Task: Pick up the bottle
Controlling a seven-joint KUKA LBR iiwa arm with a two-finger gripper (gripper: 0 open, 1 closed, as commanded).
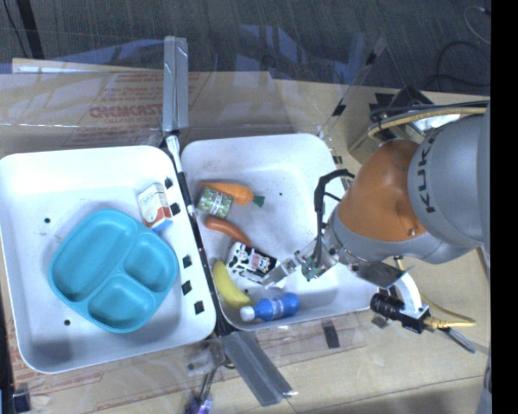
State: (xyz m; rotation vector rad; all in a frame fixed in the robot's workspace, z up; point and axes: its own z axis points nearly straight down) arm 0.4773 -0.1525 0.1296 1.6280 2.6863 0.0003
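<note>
1. Pincer [304,267] of the grey arm [453,179], below its orange band [380,205], hangs low inside the right shallow white bin [268,147], towards the near right part. Whether the pincer is released or clenched cannot be told.
2. Against the near wall of that right bin lies the blue plastic bottle with a white cap [274,306]. It is on its side, cap to the left, near the pincer and just below it in the camera view.
3. Both bins sit side by side on a pale brown desk [69,102] printed with red lettering, and a clear sheet lies over the desk's far part. Beyond the far edge is a dark floor [285,7]. A grey metal bar [174,80] runs back from the gap between the bins.
4. Counted in the right bin:
   - one bottle
   - one yellow banana [227,285], touching the bottle's cap end
   - two orange carrots [231,194] [228,228]
   - one small green can [214,201], against the farther carrot
   - one black-and-white patterned box [250,261]
5. Counted in the left shallow white bin [34,171]:
   - one light blue divided plastic tray [112,270]
   - one small white carton with red and blue marks [153,203], just beyond the tray's far right corner
</note>
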